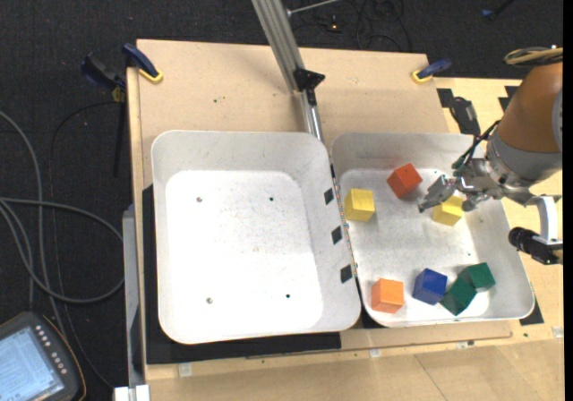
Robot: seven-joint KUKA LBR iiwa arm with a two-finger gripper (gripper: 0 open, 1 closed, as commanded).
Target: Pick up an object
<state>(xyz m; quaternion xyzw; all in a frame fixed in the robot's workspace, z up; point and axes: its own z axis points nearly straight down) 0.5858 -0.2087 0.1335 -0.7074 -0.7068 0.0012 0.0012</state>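
The right bin (501,305) holds several coloured blocks. My gripper (450,194) hangs over its right-centre part, open. A small yellow block (448,212) lies on the bin floor just below and between the fingers, one finger (430,197) to its left and the other to its right. A red-orange cube (404,180) sits just left of the gripper. Farther left, near the bin's left wall, is a second yellow cube (360,204).
Along the right bin's front lie an orange cube (387,294), a blue cube (431,285) and two green blocks (481,276) (458,295) close together. The left bin (179,153) adjoins on the left. A metal pole (273,19) slants in from the top.
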